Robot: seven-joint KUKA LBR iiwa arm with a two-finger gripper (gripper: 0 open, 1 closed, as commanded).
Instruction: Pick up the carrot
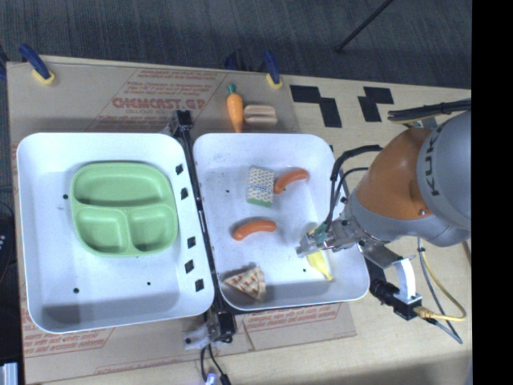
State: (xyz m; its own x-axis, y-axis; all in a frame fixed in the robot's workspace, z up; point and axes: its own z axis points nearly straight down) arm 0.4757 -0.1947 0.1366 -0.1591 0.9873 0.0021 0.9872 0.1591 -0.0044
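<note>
Brown bench: the carrot [234,111] stands lengthwise outside the bins, well away up-left of the gripper [314,243]; its grip I cannot tell.

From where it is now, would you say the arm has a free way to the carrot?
Probably yes, though not directly. The carrot lies on the cardboard outside the right bin, beyond its far rim, with nothing on top. The gripper sits low at the bin's opposite side, so it must lift over the rim.

Grey arm [449,175], orange band, black cables, perhaps lettering.
</note>
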